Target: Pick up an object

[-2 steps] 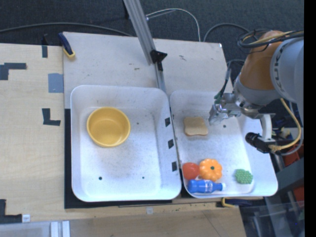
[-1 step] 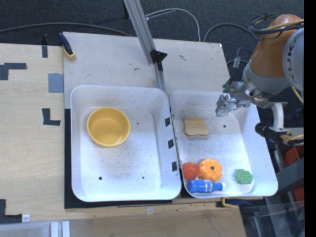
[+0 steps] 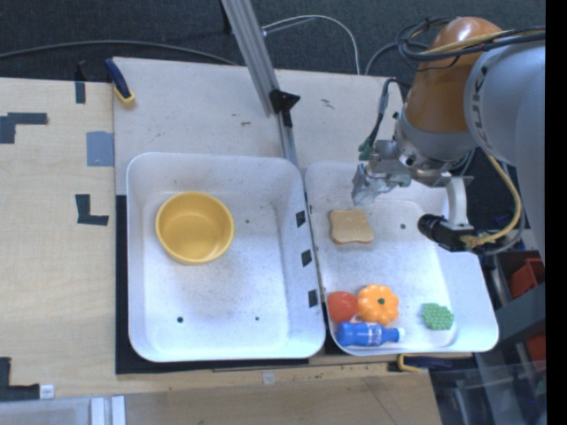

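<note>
A slice of toast (image 3: 351, 227) lies in the upper part of the right bin (image 3: 461, 273). Near that bin's front edge sit a red tomato-like piece (image 3: 341, 305), an orange pumpkin (image 3: 378, 303), a blue bottle (image 3: 368, 334) lying on its side, and a green piece (image 3: 436, 316). My gripper (image 3: 365, 190) hangs over the back of the right bin, just above and a little right of the toast. I see nothing between its fingers.
A yellow bowl (image 3: 194, 227) stands in the left bin (image 3: 151, 317). A grey metal pole (image 3: 257, 51) slants across the bench behind the bins. A black fitting with cables (image 3: 443, 231) juts from the arm over the right bin's right side.
</note>
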Robot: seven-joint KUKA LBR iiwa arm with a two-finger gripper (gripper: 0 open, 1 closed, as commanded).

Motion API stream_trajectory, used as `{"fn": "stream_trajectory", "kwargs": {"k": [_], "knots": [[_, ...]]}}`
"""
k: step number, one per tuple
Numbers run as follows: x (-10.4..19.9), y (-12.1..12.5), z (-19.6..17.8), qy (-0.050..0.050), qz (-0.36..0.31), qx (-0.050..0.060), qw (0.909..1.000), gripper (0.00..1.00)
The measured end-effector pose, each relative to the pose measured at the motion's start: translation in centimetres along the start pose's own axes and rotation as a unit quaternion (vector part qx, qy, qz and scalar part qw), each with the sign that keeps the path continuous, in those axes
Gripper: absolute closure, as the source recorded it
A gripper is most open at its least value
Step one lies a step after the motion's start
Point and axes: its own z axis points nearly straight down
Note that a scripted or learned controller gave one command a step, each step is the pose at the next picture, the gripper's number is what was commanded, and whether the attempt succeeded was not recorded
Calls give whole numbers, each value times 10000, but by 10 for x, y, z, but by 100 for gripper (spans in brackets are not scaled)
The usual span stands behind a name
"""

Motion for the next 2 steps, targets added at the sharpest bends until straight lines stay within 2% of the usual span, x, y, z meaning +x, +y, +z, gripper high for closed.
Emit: {"fn": "stream_trajectory", "kwargs": {"k": [2], "knots": [[120,-6,-12,0,-3,9,10000,100]]}}
